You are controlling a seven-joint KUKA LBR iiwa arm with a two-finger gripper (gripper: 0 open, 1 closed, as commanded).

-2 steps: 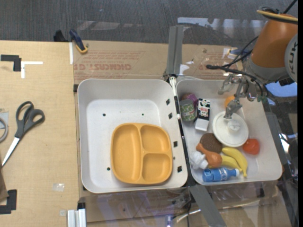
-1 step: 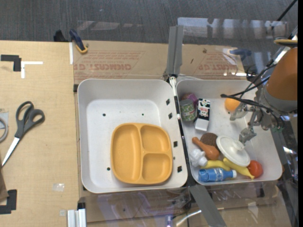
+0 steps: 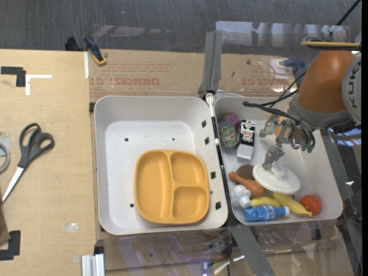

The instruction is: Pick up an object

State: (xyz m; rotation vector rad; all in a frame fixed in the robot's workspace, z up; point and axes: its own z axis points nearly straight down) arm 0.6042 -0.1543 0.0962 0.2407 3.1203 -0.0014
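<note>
Here, in the camera view, you see the gripper (image 3: pixel 275 160) low in the right bin (image 3: pixel 328 171), its tip right at the white plate (image 3: pixel 277 179). You cannot tell whether the jaws are apart or together, nor whether anything is held. The arm (image 3: pixel 325 88) comes in from the right, its orange band above the wrist, angled down and leftward. Beside the plate lie a banana (image 3: pixel 292 203), a blue bottle (image 3: pixel 265 213) and a tomato (image 3: pixel 310 204). The left bin (image 3: pixel 115 154) holds a yellow divided tray (image 3: pixel 172 186).
</note>
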